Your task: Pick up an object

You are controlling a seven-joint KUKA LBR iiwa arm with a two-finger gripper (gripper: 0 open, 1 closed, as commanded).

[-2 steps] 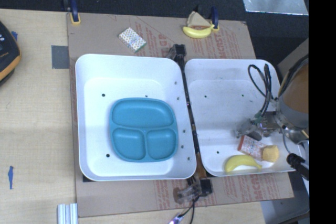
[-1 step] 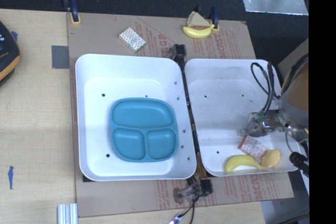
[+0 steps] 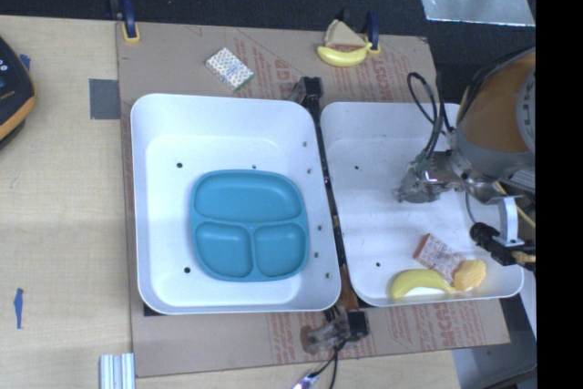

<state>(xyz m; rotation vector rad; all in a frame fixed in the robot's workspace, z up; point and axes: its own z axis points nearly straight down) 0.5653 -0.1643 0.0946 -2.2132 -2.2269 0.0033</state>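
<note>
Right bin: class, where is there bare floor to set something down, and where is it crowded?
Bare floor runs along the right bin's left half, beside the divider. Its near right corner is crowded by the banana, packet and yellow lump; the gripper sits mid-right.

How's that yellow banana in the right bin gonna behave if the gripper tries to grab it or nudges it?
The banana looks smooth and glossy, so it may slip between fingers. Its curved, rounded body could rock or swivel when pushed rather than slide straight. It lies close to the right bin's near wall, beside a small packet and a yellowish lump, so a nudge would probably jostle those.
</note>
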